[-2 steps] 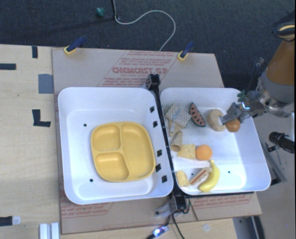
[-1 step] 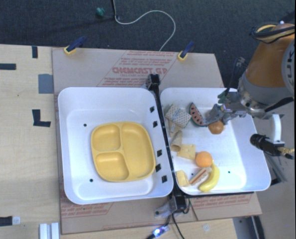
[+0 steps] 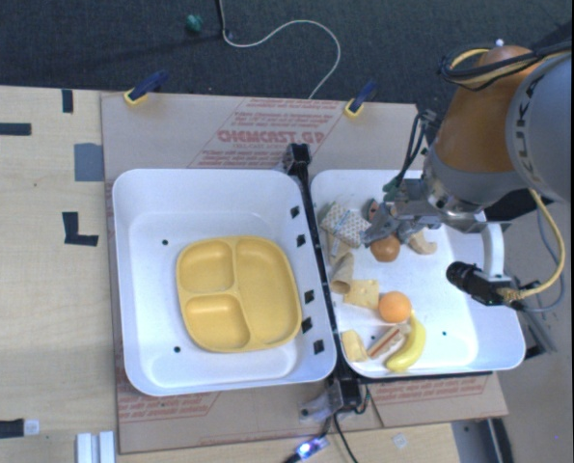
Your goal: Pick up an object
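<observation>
- The tool (image 3: 388, 228) sits low over the upper part of the right bin (image 3: 479, 340), right of centre in the frame, directly above a small brownish round piece (image 3: 387, 250).
- Whether its jaws are wide or narrow I cannot tell; dark metal and cabling blur together there, and nothing is plainly seen held in it.
- The brownish piece lies touching or just under the tool's tip, with a pale chunk (image 3: 423, 245) just beside it to the right and a patterned wedge (image 3: 345, 224) near it to the left.
- Lower in the same bin lie an orange ball (image 3: 395, 307), a banana (image 3: 408, 347), a hot dog (image 3: 384, 339) and some pale cheese-like pieces (image 3: 363, 293).
- The left bin (image 3: 147, 210) carries a yellow divided plate (image 3: 237, 292), well apart from the tool.
- Risk, as I judge it: a round piece may roll or squirt sideways if the close lands off-centre.
- The crowding neighbours could be nudged or pinched along with it, spoiling the grip.
- A lift begun before a firm hold would likely leave the piece in the bin.
</observation>
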You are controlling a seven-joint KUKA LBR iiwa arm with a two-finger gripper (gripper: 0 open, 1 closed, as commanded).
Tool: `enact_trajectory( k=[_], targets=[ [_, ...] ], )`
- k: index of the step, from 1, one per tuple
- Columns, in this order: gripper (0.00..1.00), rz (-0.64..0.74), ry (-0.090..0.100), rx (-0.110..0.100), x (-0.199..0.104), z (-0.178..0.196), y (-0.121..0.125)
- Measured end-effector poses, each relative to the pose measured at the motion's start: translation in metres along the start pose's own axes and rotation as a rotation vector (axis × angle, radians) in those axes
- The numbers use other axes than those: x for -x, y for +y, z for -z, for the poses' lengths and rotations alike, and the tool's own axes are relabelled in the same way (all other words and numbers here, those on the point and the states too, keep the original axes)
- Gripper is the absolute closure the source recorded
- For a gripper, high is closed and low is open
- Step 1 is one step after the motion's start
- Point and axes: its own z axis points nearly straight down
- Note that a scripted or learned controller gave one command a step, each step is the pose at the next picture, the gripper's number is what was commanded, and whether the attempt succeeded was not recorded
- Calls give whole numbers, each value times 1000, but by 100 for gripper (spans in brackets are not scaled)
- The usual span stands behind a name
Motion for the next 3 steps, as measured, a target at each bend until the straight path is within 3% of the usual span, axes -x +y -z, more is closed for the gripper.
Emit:
enact_trajectory(
  k=[3],
  targets=[
    [100,1,0,-1,-157,3,-38]
  ],
)
